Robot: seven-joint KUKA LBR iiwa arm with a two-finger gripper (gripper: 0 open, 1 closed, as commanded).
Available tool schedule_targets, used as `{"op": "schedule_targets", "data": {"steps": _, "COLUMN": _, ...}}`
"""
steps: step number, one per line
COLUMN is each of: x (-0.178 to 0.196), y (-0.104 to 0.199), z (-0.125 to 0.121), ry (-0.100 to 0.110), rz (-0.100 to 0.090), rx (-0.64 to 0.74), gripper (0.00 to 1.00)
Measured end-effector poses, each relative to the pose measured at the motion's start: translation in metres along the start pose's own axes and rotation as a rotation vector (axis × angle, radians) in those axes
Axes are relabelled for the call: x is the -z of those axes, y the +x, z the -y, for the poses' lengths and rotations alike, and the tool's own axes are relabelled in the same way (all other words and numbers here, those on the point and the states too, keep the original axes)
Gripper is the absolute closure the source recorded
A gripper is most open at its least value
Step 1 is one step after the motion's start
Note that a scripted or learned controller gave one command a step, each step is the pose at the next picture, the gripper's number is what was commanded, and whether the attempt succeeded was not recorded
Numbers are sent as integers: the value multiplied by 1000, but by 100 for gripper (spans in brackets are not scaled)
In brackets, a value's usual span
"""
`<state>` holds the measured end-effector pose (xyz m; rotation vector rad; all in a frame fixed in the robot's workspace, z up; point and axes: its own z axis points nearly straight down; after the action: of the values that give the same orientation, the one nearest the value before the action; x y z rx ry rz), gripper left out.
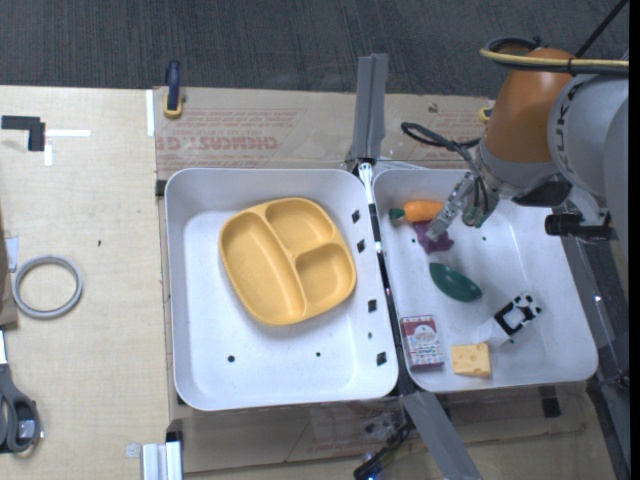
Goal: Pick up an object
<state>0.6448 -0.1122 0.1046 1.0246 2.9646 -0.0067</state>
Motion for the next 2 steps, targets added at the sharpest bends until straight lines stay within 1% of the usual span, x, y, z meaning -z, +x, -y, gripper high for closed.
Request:
{"op": "schedule_targets", "data": {"steps": 1, "x": -12, "y": 20, "z": 24, "ry": -3, "rz": -4, "rx": 213, "gripper": 100}}
{"op": "schedule_targets", "data": {"steps": 2, "x": 134, "y": 48, "z": -30, "ry": -4, "rz": -2, "rx": 11, "gripper": 100}}
